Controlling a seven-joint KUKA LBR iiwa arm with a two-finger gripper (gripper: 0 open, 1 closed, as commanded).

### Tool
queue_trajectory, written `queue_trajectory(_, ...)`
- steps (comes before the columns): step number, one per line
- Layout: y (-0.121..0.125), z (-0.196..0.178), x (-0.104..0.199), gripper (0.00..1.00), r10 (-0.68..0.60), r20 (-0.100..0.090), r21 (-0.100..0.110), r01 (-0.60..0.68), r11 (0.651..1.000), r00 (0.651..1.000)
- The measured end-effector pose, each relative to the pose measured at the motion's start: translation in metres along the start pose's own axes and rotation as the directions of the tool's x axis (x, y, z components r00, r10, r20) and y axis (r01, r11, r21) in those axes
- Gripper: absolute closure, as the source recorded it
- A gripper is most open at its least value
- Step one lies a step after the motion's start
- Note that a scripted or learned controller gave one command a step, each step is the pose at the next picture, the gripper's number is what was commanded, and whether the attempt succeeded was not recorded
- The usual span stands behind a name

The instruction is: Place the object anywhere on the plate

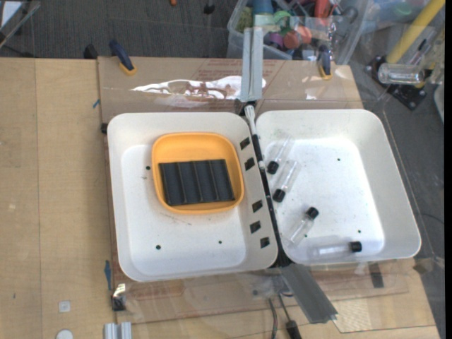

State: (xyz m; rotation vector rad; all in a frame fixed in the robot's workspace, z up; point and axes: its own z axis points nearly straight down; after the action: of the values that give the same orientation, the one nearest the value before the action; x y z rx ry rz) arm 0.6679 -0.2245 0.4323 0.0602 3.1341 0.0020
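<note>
A robotics lab: bench (42, 189) with white bins (183, 260), toy crate (304, 13) behind.

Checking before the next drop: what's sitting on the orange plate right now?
A black ribbed rectangular block lies flat on the orange plate, covering most of its floor. The plate sits in the left bin. Whatever is beneath the block is hidden.

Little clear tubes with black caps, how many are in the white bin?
4, all in the right bin: two tubes near its left wall, one in the middle, one by the front edge.
</note>
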Motion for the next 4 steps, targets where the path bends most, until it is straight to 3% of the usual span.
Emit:
queue_trajectory(1,0.002,-0.001,0.009,1.00,-0.427,-0.004,-0.005,0.427,0.904,0.904)
queue_trajectory(2,0.004,0.000,-0.002,1.00,-0.633,0.001,-0.002,0.633,0.774,0.774)
queue_trajectory(3,0.003,0.000,-0.002,1.00,-0.806,0.002,-0.003,0.806,0.592,0.592)
queue_trajectory(4,0.003,0.000,-0.002,1.00,-0.964,0.004,-0.003,0.964,0.267,0.267)
